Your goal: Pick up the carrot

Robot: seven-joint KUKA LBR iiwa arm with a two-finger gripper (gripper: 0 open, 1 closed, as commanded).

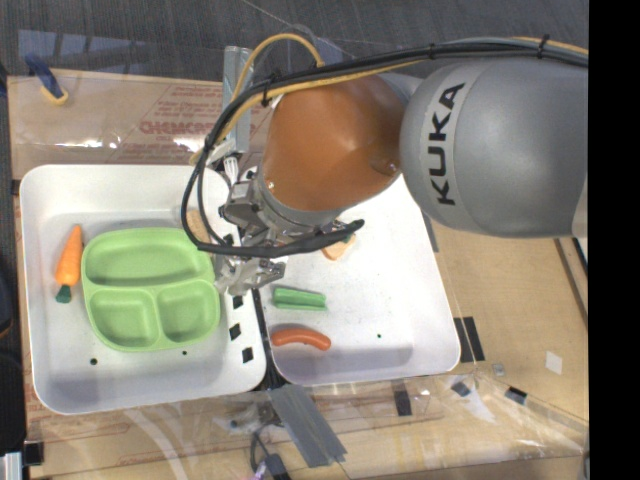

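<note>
The carrot (69, 261) lies in the left bin (40, 368), close to that bin's left wall, orange body pointing up the view and its green stem end at the bottom. It sits just beside the left edge of a green divided tray (150, 288) — near enough that the two may touch, though that cannot be told from here. The tray has one long compartment across its top and two smaller ones below, and it takes up the middle of the left bin.

The arm (480, 148) reaches in from the right, its grey body marked KUKA and its orange band (325, 148) hanging over the seam between the two bins. Black and yellow cables (300, 63) loop over and around the wrist. The gripper (245, 268) is low over the dividing rims of the bins, just beside the tray's right edge and well apart from the carrot. Whether it is spread or pressed together cannot be told — the wrist and cables hide most of it.

In the right bin (420, 318) lie a green pod-shaped piece (299, 297) and, below it, a red-orange sausage-shaped piece (300, 339). A pale peach piece (338, 249) pokes out from under the wrist. The bins stand on a surface (500, 288) covered partly with clear plastic sheeting (120, 108).
</note>
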